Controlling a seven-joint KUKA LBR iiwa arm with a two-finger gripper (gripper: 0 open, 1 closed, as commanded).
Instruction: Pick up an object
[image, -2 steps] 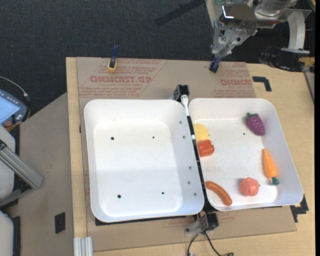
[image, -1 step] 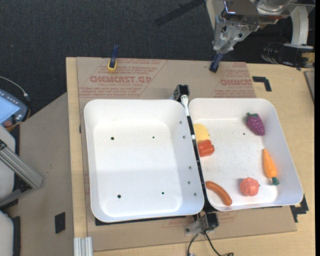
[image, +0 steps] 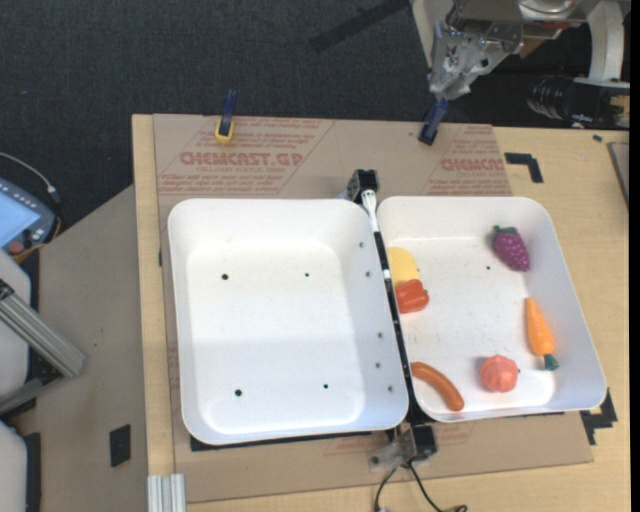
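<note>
No target is named, so any of the six toy foods counts. All six sit in the right bin (image: 540, 215), well below the end effector (image: 452, 82) in the camera view, none between its fingers.

- Grapes (image: 510, 247): closest to the end effector, below and slightly right of it, lying alone near the bin's far edge.
- Yellow piece (image: 401, 263) and red pepper (image: 412, 296): below and left of the end effector, touching each other and tight against the divider wall.
- Carrot (image: 539, 331): further down and right, near the bin's right rim.
- Tomato-like fruit (image: 499, 373) and sausage (image: 438, 386): farthest from it, at the near edge.

The end effector hangs high past the far side of the counter (image: 100, 300), just above a blue clamp (image: 433, 123). Can't tell if it's spread or closed; too small and blurred. The left bin (image: 200, 230) sits down and left of it.

Risks from here, my read:
- Going for yellow/pepper: a finger probably lands on the divider or catches both pieces, so the grab slips or jams.
- Sausage and carrot lie low near the rims; a bad approach angle would roll them out of the closing fingers.
- Grapes or the round fruit look safest, though their rounded shapes could squirt out if the grasp is off-centre.
- Long descent, so any aiming error just closes on air.
</note>
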